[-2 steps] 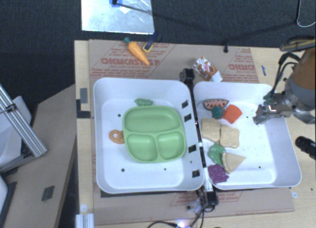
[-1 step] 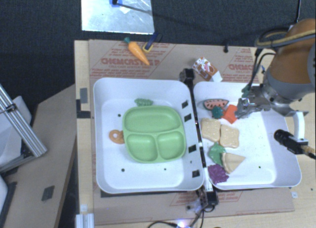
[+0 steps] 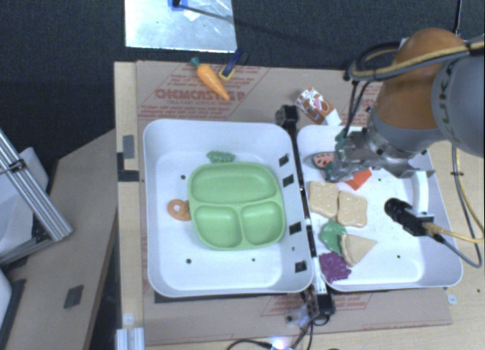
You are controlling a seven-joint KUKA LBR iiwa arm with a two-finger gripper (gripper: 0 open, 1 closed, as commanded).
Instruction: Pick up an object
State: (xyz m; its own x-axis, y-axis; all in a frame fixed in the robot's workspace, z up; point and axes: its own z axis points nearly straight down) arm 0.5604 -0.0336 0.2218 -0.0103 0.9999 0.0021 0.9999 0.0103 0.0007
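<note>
My gripper hangs low over the back left part of the right bin. Just left of it lies a small reddish round slice, and an orange-red piece lies just to its right. Whether the gripper touches either of them is unclear. Nearer the front lie two tan bread squares, a green leafy piece, a pale wedge and a purple bunch.
The left bin holds a green divided plate, an orange ring and a small green item. Behind the bins lie a toy carrot, a blue-yellow item and a small packet. A metal sheet lies beyond them.
</note>
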